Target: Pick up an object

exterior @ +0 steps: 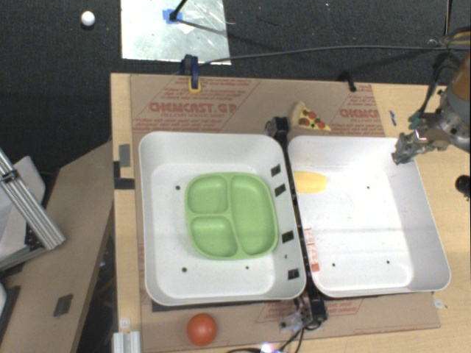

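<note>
A: Camera view, left half. What occupies the left bin (pixel 158 197)?

B: A green divided plate (pixel 231 215) with three compartments, lying flat near the bin's middle. Nothing rests in its compartments.

A: And the right bin (pixel 412 234)?

B: A yellow object (pixel 310 182), pale and elongated, lies on the floor at the bin's far left, just beside the wall shared with the left bin. It is the sole item in that bin.

A: Position of the tool?

B: The gripper (pixel 405 150) sits at the right bin's far right corner, over the rim, well apart from the yellow object. Its tip is small and dim here, so how far it is open cannot be told; nothing is seen in its grasp.

A: Items outside the bins?

B: A pizza-slice toy (pixel 310 118) lies on the cardboard sheet (pixel 243 101) just beyond the bins' junction. An orange ball (pixel 201 329) rests at the near edge, in front of the left bin. A small white ball (pixel 88 18) lies on the dark surface at upper left.
</note>
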Robot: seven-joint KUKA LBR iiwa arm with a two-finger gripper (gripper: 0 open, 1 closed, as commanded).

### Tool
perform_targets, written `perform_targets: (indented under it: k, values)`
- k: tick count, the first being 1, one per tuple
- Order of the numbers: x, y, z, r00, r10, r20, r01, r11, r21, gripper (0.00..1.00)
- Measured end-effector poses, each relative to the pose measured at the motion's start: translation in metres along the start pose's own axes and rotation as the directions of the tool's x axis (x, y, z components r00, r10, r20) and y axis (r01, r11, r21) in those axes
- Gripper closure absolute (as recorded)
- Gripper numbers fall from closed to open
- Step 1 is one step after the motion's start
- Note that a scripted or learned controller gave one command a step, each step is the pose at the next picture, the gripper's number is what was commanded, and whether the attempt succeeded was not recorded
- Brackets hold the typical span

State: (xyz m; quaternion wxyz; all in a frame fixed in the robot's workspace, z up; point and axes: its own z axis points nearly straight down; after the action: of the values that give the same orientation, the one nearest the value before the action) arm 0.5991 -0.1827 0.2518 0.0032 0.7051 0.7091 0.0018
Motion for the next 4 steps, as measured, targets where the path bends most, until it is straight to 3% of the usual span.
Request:
perform_targets:
  k: [2,3,4]
  values:
    - [0.096,0.002,-0.005,1.0,-0.003,-0.003,0.004,1.0,0.005,1.0]
    - [0.147,0.018,-0.006,1.0,-0.004,-0.003,0.004,1.0,0.004,1.0]
    - [0.202,0.022,0.012,1.0,-0.004,-0.004,0.004,1.0,0.006,1.0]
